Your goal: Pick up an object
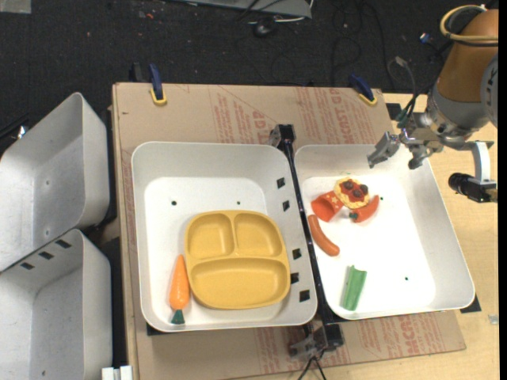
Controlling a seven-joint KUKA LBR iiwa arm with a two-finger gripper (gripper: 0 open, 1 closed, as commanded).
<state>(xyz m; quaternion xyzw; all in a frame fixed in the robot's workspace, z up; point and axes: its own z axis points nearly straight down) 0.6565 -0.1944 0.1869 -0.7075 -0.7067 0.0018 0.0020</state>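
Observation:
My gripper (398, 154) hangs over the far right corner of the right bin (444, 236), fingers spread apart and nothing between them. Below and left of it in that bin lie a pizza slice (351, 190), a red pepper piece (325, 207) and a small red curved piece (365, 211). A sausage (323, 235) lies toward the bin's left side, and a green piece (353, 287) sits near its front edge. The gripper is apart from all of them.
The left bin (150, 212) holds a yellow divided tray (238, 258) and a carrot (179, 285) beside it. Black clips run along the seam between the bins. Two white containers (55, 212) stand off the bench at the left.

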